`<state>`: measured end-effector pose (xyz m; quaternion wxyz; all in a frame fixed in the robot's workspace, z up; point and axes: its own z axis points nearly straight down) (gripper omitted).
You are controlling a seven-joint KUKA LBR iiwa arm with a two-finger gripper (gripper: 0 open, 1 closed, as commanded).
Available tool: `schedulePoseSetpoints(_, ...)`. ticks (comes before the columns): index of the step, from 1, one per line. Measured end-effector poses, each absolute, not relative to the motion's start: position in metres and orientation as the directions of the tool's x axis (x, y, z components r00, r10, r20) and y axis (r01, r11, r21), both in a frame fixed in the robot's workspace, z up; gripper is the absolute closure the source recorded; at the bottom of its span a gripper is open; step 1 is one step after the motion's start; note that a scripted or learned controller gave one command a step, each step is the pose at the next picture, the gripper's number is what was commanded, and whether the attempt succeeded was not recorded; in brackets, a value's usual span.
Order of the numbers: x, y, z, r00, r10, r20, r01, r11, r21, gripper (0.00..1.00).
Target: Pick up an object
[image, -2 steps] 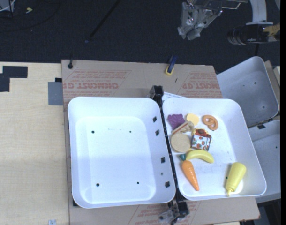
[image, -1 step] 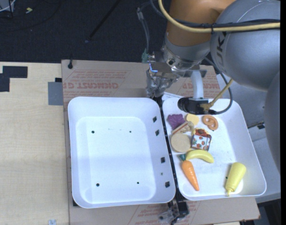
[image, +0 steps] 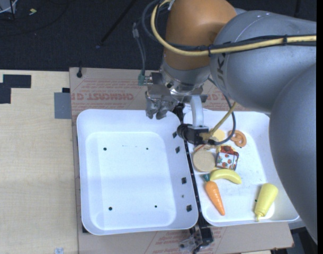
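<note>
Hanging above the far rim of the shallow white left bin point(image: 129, 179), close to the divide between the bins, is the grey two-finger gripper point(image: 160, 110). Whether it is open or closed cannot be told. The shallow white right bin point(image: 243, 202) holds an orange plastic carrot point(image: 215, 197), a curved yellow banana point(image: 226, 176) just beside it, a pale yellow bottle-shaped item point(image: 265, 200) and a round tan disc point(image: 203, 160).

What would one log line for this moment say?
gripper: above left bin far rim | held: nothing seen | right bin: carrot, banana, other small items | pick: not yet done
</note>
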<state>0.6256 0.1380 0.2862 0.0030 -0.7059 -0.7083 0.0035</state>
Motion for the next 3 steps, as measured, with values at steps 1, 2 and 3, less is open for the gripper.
schedulePoseSetpoints(1, 0.645, 0.141, 0.347, -0.001, 1.000, 0.000, 1.000, 0.001, 0.003, 1.00)
schedulePoseSetpoints(2, 0.644, 0.149, 0.503, -0.003, 1.000, 0.003, 1.000, 0.003, 0.015, 1.00)
schedulePoseSetpoints(3, 0.570, 0.209, 0.492, -0.008, 1.000, 0.000, 1.000, 0.008, -0.007, 1.00)
